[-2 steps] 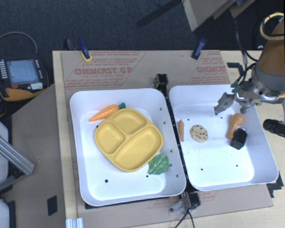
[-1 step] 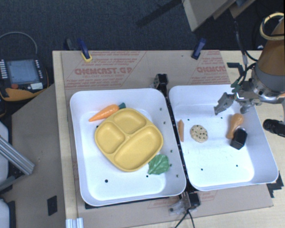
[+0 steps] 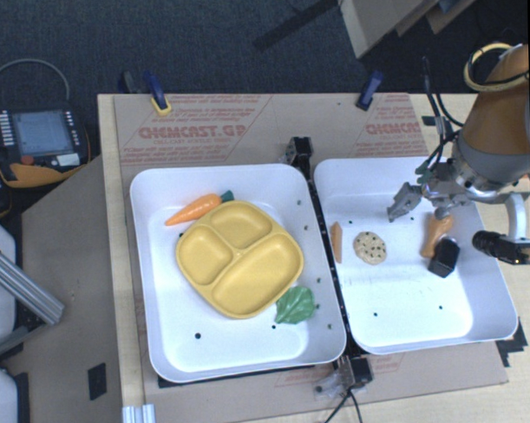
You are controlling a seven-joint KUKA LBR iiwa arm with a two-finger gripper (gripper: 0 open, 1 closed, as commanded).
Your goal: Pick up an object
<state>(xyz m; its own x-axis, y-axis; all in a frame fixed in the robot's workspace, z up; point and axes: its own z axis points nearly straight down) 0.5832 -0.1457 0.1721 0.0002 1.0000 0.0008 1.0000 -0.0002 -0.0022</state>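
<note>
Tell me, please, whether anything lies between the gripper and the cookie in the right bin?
Nothing visible does. The gripper hangs over the right bin, and the cookie lies to its left in the camera view with bare white floor between them. The orange piece sits right by the gripper, off that line.

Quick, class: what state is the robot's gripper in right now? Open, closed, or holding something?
Gripper: open, jaws spread wide over the right bin, holding nothing.
</note>
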